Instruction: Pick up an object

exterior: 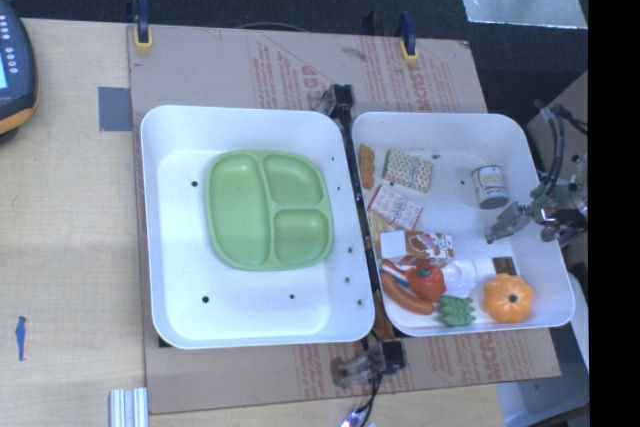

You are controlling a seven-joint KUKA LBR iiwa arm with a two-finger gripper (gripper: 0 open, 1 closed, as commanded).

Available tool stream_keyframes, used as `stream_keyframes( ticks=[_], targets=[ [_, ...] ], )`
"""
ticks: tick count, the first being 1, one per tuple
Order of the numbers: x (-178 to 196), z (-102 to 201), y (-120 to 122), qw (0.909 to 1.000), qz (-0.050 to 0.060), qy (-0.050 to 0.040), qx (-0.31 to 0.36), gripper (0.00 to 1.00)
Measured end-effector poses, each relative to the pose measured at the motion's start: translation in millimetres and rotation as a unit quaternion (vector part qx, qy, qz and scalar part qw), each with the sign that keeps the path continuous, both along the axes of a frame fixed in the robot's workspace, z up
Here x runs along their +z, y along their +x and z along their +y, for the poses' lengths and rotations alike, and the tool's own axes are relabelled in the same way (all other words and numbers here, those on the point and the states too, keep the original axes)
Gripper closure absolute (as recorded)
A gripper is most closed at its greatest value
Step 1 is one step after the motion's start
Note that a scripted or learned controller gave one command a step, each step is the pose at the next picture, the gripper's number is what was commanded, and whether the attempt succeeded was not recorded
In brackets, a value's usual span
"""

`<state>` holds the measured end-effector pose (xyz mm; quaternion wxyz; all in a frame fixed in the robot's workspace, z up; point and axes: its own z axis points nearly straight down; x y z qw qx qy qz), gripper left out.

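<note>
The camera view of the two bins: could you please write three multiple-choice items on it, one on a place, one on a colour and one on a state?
1. Where does the green divided plate lie?
A. left bin
B. right bin
C. on the cardboard

2. What colour is the small pumpkin?
A. blue
B. orange
C. white

3. How does the plate lie?
A. upside down
B. propped on edge
C. flat, compartments up

Answers: 1 A, it sits inside the left bin. 2 B, it is orange, in the near right corner of the right bin. 3 C, its three compartments face up.
</note>
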<state>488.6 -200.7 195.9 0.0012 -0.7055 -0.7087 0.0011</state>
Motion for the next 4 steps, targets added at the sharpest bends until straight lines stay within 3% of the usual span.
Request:
stream_keyframes(
  ticks=[1, 2, 3, 4],
  targets=[
    [-71.5, 67.0, 56.5, 1.0, 0.002, 0.0018, 0.005, 0.0],
    [-101.4, 102.7, 117.5, 1.0, -0.003, -0.0008, 0.003, 0.0],
    [-101.6, 100.0, 171.2, 1.0, -0.005, -0.0009, 0.001, 0.0],
    [-90.5, 99.1, 169.4, 1.0, -0.002, -0.0013, 0.002, 1.0]
  ],
)
